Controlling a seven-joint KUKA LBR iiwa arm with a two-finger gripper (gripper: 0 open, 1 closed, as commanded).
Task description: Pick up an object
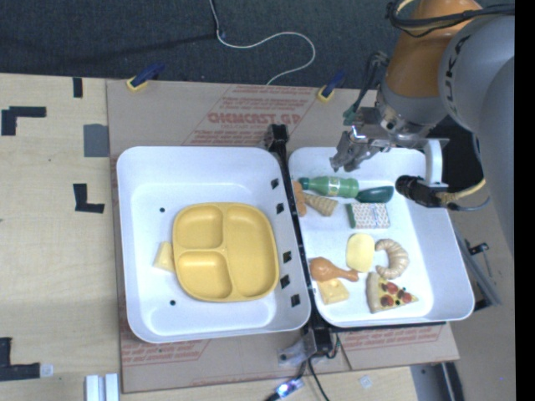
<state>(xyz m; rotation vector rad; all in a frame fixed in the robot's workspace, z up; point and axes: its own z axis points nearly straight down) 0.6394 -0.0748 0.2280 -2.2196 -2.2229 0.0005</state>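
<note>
My gripper [346,158] hangs over the far left part of the right bin [435,241], just above a green bottle [328,185] lying on its side. Nothing shows held in it. Beside the bottle lie a dark green vegetable [375,195], a tan waffle piece [319,205] and an orange piece [298,199]. Nearer the front are a checkered block [369,216], a yellow piece [359,251], a curled shrimp [393,257], a drumstick [330,268], a cheese wedge [335,291] and a pizza slice [387,294].
The left bin [150,182] holds a yellow divided plate [226,251] with a pale yellow slice [162,257] at its left side. A black divider with clips [288,224] runs between the bins. The grey and orange arm [435,48] rises at the upper right.
</note>
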